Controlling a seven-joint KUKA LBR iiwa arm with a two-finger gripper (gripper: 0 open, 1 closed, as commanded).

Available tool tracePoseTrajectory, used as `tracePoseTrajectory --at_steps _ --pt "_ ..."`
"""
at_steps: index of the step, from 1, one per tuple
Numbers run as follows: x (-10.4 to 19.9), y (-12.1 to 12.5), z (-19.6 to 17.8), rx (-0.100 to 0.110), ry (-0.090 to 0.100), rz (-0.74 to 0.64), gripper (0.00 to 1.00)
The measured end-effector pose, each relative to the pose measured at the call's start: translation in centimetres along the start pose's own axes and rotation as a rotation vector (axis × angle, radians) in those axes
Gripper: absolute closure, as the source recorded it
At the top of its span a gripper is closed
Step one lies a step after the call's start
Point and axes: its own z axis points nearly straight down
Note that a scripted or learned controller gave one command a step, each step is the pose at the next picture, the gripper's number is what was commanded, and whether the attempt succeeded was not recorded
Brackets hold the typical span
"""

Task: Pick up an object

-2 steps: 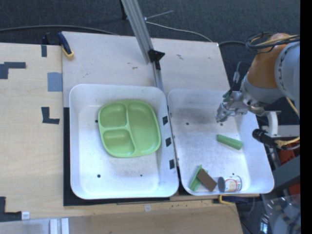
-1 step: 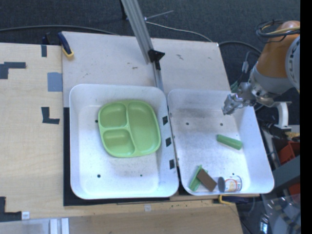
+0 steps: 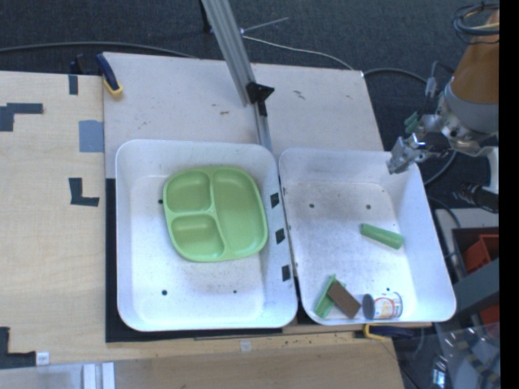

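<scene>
gripper (image 3: 401,159) sits over the far right rim of the right bin (image 3: 434,241). cannot tell how it is set; too small and dark against the rim. nothing seen held in it.

near edge of the right bin, a cluster in the front corner:
- small can (image 3: 384,305) lying on its side, pale label, dark end facing left.
- brown block (image 3: 344,300) just beside the can, tilted.
- green flat piece (image 3: 325,297) touching the brown block on its left side.

further in, mid-right of the same bin: green stick (image 3: 381,236), lying flat, slanted, well apart from the cluster with bare floor all round it.

left bin (image 3: 130,217): green divided plate (image 3: 216,213), three compartments, lying flat near the middle.

judgement on handling: green stick looks the best candidate. likely light, stiff, probably plastic, maybe a little slick. take it across its short width at mid-length. can would likely roll; cluster is crowded, fingers might catch two things.

relative position: green stick lies nearer the camera than the gripper and a little left of it, down on the bin floor. the gripper is up by the rim, apart from it, not touching. a short reach inward and down seems needed.

far side: bare bench (image 3: 186,96), a slanted metal rail (image 3: 227,31), a blue-and-yellow tool (image 3: 109,75) at the far left.
</scene>
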Motion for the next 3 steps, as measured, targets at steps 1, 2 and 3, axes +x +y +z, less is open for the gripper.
tracePoseTrajectory --at_steps 1,2,3 --pt "0.0 0.0 -0.8 0.006 0.003 0.0 1.0" --pt "6.0 1.9 -0.2 0.006 0.004 -0.006 1.0" --pt "11.2 3.1 1.2 0.008 0.003 -0.005 1.0"
